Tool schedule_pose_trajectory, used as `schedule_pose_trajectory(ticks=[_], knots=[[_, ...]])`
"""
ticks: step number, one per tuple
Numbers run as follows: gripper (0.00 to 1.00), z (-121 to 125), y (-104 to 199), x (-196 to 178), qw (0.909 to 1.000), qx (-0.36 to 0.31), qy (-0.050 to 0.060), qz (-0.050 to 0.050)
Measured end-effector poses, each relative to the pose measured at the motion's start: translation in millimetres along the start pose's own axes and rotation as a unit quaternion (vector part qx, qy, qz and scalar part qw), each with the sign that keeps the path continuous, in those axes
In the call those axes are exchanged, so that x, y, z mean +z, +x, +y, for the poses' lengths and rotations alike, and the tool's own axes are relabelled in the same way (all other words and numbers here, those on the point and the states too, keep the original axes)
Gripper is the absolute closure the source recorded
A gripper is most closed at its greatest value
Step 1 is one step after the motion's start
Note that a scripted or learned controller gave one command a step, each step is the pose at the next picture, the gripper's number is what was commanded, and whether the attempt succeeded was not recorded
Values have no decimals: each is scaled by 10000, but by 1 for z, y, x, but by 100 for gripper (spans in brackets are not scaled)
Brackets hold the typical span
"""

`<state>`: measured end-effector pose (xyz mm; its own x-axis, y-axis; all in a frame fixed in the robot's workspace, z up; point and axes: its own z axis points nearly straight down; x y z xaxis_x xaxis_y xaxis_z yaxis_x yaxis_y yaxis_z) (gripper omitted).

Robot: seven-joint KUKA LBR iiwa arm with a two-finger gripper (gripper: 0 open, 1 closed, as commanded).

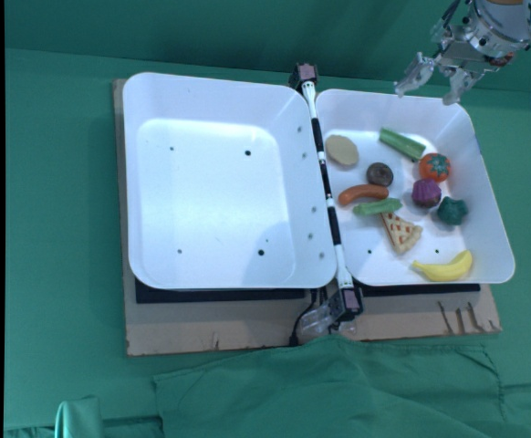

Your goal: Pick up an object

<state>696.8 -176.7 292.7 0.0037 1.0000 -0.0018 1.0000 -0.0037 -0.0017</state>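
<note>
Green cloth (338, 391) at the near edge; two white bins on the surface, toy food in the right one.

Right bin (484, 235) holds: banana (446, 267), waffle wedge (400, 232), sausage (363, 192), green pod (378, 207), doughnut (380, 173), potato (342, 150), cucumber (402, 143), tomato (434, 166), purple piece (426, 192), dark green piece (452, 210). Left bin (211, 199) bare. Tool (432, 78) hangs above the right bin's far rim, fingers spread wide, nothing between them. Risk: items lie close, some touching; a descent could clip a neighbour or the rim and close on nothing.
</note>
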Motion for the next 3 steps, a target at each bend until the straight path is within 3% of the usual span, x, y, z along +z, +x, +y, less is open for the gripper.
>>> schedule_pose_trajectory(ticks=[1, 2, 3], knots=[[0, -22, -10, 100, 10000, -4, -44, -17], [0, 0, 16, 111, 9999, -7, 102, -86], [0, 2, -5, 112, 9999, -45, 130, 101]])
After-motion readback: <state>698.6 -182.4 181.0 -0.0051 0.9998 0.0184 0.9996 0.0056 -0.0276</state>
